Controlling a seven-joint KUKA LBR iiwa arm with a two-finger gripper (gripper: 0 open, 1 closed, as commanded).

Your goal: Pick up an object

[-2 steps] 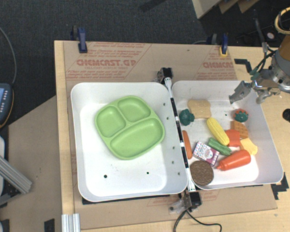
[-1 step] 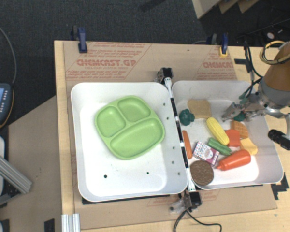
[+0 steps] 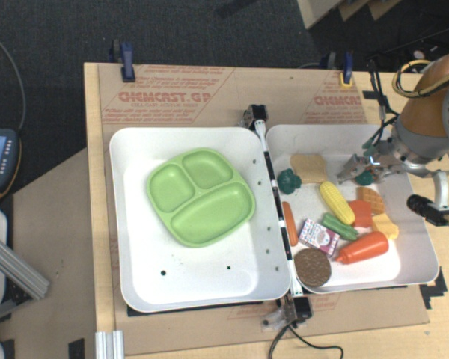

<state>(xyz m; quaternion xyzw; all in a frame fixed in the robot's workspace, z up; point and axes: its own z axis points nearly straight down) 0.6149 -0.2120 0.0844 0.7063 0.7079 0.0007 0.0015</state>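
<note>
The right bin holds several toy foods: a tan bread slice, a dark teal piece, a yellow corn cob, an orange waffle, a green pod, a red-orange carrot, a pink carton, a brown round patty and a thin orange stick. My gripper hangs low over the bin's upper right part, just right of the bread slice. A small teal thing sits right at its tip; whether it is held is unclear.
The left bin holds a green divided plate. A black divider rail runs between the two bins. A yellow cheese cube and a red block lie beside the waffle. Blue clamps grip the bench's far edge.
</note>
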